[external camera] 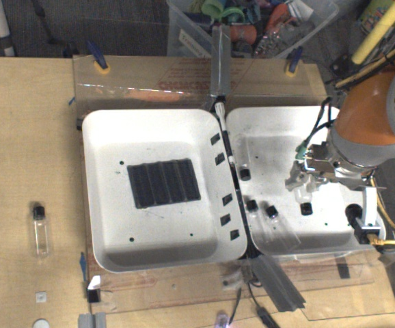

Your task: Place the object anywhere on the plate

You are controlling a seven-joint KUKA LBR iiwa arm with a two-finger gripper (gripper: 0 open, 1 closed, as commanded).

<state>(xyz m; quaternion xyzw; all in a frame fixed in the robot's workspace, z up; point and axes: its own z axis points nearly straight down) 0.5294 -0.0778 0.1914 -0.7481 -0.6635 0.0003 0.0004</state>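
A dark ribbed rectangular plate (163, 183) lies flat in the middle of the left white bin (102, 135). In the right bin (273, 132) lie several small black objects: one (244, 174) near the divider, two more (251, 203) (271, 212) lower down, and one (306, 209) toward the centre. My gripper (298, 178) hangs low over the right bin, just above and slightly left of that central black object. The grey arm with its orange band (365, 118) reaches in from the right. I see nothing clearly held.
A divider wall with black tabs (223, 183) separates the two bins. A clear tub of colourful toys (252, 5) stands behind the bins. A small glass vial (40, 227) lies on the wooden bench at the left. Cables run by the right bin's edge (361, 217).
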